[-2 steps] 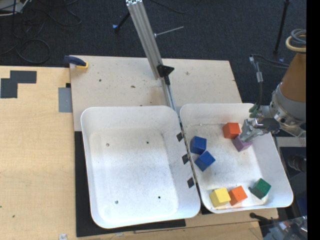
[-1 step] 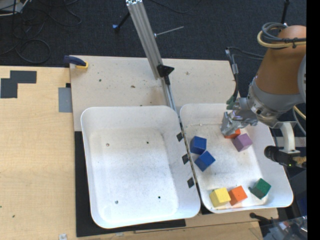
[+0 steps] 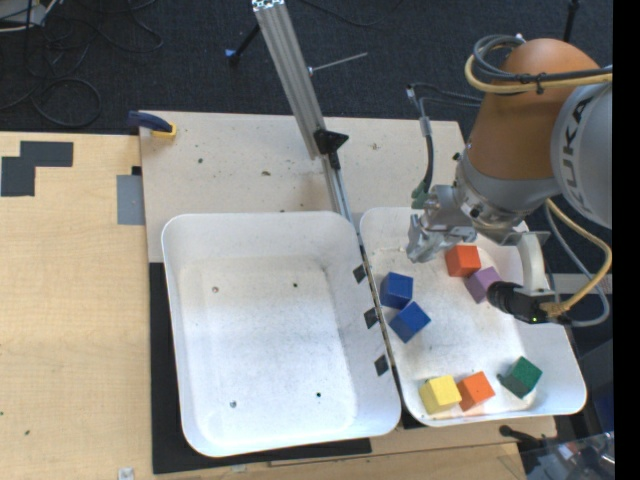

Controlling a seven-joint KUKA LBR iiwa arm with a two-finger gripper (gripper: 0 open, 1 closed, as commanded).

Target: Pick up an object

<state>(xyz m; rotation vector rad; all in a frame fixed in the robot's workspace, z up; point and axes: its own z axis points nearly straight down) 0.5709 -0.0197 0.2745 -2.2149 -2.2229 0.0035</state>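
The gripper (image 3: 432, 236) hovers near the right bin's (image 3: 560, 404) far edge, just beside an orange cube (image 3: 462, 260) (open or closed, I cannot tell); judging by this, it must descend next.

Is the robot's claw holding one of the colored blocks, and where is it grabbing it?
Nothing shows between the gripper's fingers. It hovers over the right bin, just left of an orange block, with no block in its grasp.
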